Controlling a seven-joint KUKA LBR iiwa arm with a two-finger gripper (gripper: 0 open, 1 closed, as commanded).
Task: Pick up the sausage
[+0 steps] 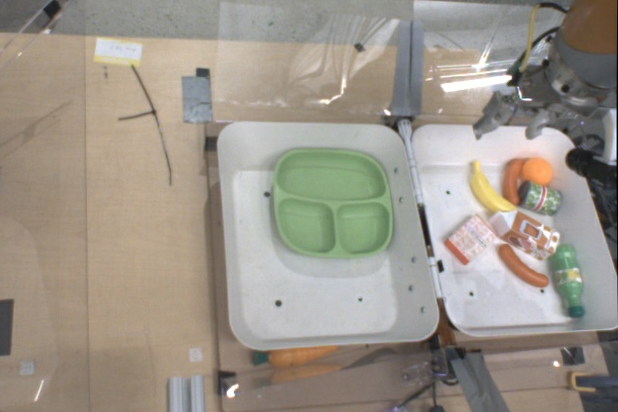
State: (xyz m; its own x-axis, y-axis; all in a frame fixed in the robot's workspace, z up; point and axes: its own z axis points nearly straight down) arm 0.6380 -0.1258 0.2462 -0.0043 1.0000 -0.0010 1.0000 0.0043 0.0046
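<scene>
The sausage (522,265) lies low in the right bin (454,150), well toward the camera from the gripper (521,116), its long axis running slantwise from upper left to lower right, with a small printed box (533,233) touching its far side and a green bottle (567,279) just beside its right end. Further back sit a banana (489,188), an orange (536,171) and a little can (541,198), all between sausage and gripper. At the bin's far edge the gripper hangs with fingers spread apart, holding nothing — I'd judge it must travel nearward over that clutter.
</scene>
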